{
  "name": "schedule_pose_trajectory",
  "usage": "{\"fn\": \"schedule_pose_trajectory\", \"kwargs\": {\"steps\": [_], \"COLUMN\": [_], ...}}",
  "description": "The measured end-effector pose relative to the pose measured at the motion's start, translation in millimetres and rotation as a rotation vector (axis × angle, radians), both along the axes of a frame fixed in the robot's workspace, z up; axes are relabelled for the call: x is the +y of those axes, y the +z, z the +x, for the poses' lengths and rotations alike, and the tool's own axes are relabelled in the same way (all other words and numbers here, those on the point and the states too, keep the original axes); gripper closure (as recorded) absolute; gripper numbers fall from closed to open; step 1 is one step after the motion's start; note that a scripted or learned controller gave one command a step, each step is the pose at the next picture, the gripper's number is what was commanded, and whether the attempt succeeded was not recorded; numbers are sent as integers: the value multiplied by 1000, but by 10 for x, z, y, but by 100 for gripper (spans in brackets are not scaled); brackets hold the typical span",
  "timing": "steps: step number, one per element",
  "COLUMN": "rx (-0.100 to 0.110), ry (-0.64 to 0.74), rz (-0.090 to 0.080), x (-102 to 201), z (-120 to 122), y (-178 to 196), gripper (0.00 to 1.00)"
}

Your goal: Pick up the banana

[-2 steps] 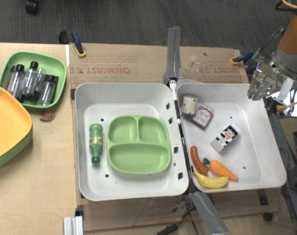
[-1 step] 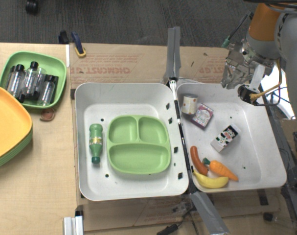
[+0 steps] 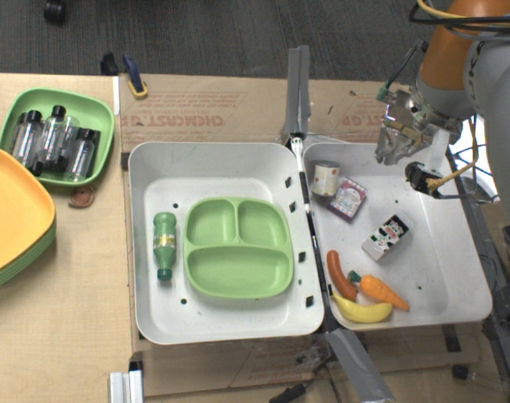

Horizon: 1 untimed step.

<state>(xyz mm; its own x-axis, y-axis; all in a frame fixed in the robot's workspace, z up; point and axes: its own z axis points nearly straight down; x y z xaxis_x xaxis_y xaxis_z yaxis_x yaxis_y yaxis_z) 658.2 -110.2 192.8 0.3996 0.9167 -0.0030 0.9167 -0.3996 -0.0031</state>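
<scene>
Approach step: the pincer point(image 3: 395, 147), fingers apart and empty, hung well beyond the curved yellow banana point(image 3: 363, 311), needing a descent onto it.

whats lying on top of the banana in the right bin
A toy carrot lies across the banana, covering part of its upper side, and a red sausage sits against its left end. Whatever of the banana lies beneath them is hidden. The gripper hangs far off.
</scene>
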Motion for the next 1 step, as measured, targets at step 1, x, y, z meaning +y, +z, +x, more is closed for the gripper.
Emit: {"fn": "schedule_pose_trajectory", "kwargs": {"steps": [1], "rx": [0], "ry": [-309], "rz": [-1], "x": [897], "z": [1], "y": [-21], "gripper": [100]}}
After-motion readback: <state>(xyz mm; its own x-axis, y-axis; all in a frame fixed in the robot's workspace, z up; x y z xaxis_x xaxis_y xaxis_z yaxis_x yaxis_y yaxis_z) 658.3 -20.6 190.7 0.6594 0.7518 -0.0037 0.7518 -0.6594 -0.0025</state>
